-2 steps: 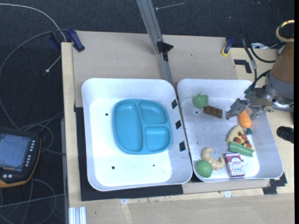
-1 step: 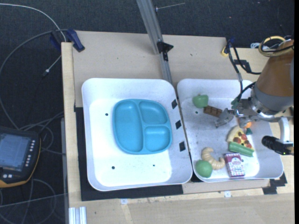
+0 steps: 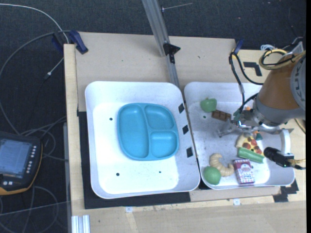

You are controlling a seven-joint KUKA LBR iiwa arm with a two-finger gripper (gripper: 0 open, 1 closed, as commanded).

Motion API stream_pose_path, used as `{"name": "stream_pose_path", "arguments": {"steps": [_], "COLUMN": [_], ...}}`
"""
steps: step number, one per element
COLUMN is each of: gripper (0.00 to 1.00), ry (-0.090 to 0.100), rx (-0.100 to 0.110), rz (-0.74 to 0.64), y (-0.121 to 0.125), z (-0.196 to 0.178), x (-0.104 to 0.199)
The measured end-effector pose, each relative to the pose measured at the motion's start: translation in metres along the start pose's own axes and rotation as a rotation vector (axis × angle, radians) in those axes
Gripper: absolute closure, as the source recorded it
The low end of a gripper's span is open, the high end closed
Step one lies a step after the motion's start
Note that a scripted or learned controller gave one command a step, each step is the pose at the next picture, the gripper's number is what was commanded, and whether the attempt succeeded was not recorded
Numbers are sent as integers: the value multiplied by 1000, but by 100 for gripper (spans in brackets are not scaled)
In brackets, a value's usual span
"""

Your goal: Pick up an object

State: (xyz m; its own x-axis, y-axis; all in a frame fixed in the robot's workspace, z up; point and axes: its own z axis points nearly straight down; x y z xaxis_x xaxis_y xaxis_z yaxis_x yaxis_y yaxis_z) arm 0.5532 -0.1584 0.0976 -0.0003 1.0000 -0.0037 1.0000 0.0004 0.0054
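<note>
One arm, gripper (image 3: 228, 129) low in right bin (image 3: 194, 144), fingers apart, nothing between them. Brown block (image 3: 220, 114) lies just up-left of fingertips, long axis roughly left-right. Green apple (image 3: 209, 104) sits beyond block.

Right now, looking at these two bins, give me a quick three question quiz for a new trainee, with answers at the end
1. True or false: the blue divided plate lies in the left bin.
2. Which lies nearest the gripper? A the brown block, B the red packet, C the lower green fruit.
3. Fill in: the pizza slice lies in the ___ bin.

Key: 1 true. 2 A. 3 right, the right bin.
</note>
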Motion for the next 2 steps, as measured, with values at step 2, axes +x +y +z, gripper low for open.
{"name": "stream_pose_path", "arguments": {"steps": [2], "gripper": [100], "ry": [2], "rx": [-3], "rz": [-2], "y": [11], "z": [-76], "x": [2]}}
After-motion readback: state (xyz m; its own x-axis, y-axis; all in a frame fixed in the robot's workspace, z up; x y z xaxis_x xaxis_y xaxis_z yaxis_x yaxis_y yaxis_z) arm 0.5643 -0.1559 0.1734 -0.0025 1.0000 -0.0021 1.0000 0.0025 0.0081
